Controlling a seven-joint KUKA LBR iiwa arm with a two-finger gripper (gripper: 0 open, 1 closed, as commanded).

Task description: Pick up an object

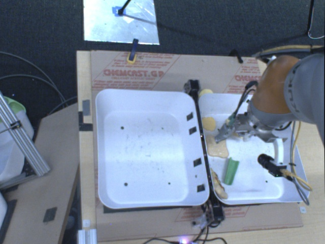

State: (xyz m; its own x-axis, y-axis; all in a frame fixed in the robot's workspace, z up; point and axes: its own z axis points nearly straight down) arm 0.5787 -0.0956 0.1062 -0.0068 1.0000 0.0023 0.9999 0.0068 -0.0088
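- While both shallow bins are seen from above at a slant, the bench is shown bearing them side by side on a printed board, so that either can be reached by the arm from the right.
- Bare of objects, the left bin is pictured with only dark specks on its floor; it is judged to be the place kept free for whatever gets lifted.
- Every loose object is held by the right bin, and all are crowded toward its left wall, which is likely to leave little room for fingers on that side.
- Reaching in over the right bin's far half, the grey arm with its orange band is bent down at the wrist, so that the tool is brought low over the pile.
- Poised just above the flat tan piece, the gripper is seen from a slant that hides its tips; whether it is spread or closed cannot be told, and nothing can be seen in its hold.
- Lying near the bin's middle, just nearer than the tan piece, the green cylinder is tilted slightly and stands apart from the walls, and is judged the easiest pick.
- Tucked against the left wall, the yellow round object sits just beyond the gripper.
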